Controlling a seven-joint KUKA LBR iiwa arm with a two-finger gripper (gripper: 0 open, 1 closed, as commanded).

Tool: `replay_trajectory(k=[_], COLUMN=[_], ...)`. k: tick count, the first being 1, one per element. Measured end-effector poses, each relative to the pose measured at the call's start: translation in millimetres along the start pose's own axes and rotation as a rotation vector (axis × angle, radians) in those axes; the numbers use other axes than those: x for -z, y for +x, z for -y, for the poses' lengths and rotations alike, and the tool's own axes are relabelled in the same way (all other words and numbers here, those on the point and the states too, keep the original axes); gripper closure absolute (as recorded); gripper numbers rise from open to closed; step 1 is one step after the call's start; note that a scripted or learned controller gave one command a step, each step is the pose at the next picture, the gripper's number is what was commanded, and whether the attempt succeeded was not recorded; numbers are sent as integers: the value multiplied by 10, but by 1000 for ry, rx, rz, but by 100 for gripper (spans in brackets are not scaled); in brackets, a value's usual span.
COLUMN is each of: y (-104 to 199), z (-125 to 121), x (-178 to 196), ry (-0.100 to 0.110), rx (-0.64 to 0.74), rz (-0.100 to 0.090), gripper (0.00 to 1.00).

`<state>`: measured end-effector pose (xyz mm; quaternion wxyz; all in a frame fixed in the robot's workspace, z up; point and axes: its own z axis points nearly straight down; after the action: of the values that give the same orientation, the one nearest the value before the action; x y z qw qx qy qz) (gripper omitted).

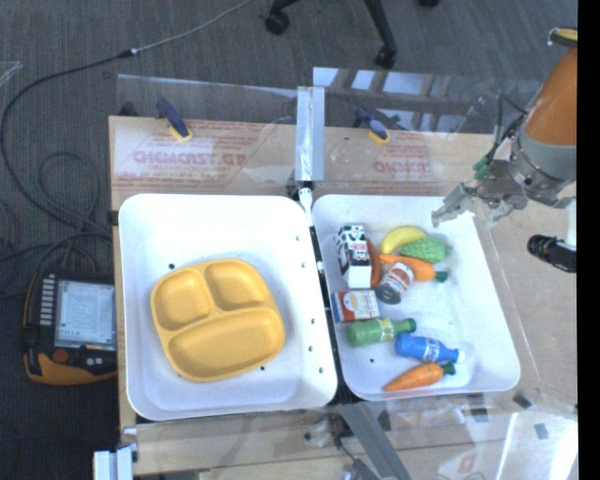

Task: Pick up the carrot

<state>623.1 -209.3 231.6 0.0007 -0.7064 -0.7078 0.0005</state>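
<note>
Camera view looks down on the bench, where the carrot [414,377] lies near the front edge of the right bin [502,323]. Its long axis runs almost parallel to that front edge, tilted slightly; the pointed orange tip aims toward the bin's front left corner and the green top toward the right wall.

Just behind the carrot sit a blue bottle [427,349] and a green bottle [380,331], with a small red and white carton [356,305] beside the left wall. Farther back are a black and white milk carton [353,247], a banana [403,237], a green corn-like toy [426,250], a second orange carrot-shaped toy [412,267] and a small red can [395,280], all crowded together.

The left bin [141,309] holds a yellow divided plate [218,317] near its middle.

The gripper [466,202] hangs over the right bin's back right corner, well apart from the carrot, fingers spread wide and holding nothing.

Beyond the bench's left edge a teach pendant [73,326] rests on dark carpet; chair wheels [330,19] show at the back.
</note>
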Motion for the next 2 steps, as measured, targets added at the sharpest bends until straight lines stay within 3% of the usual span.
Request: replay_trajectory(k=[1,2], y=[96,294], z=[167,439], x=[-1221,-1413], ry=[-6,-14], rx=[-193,11], rz=[0,5], gripper=[0,0])
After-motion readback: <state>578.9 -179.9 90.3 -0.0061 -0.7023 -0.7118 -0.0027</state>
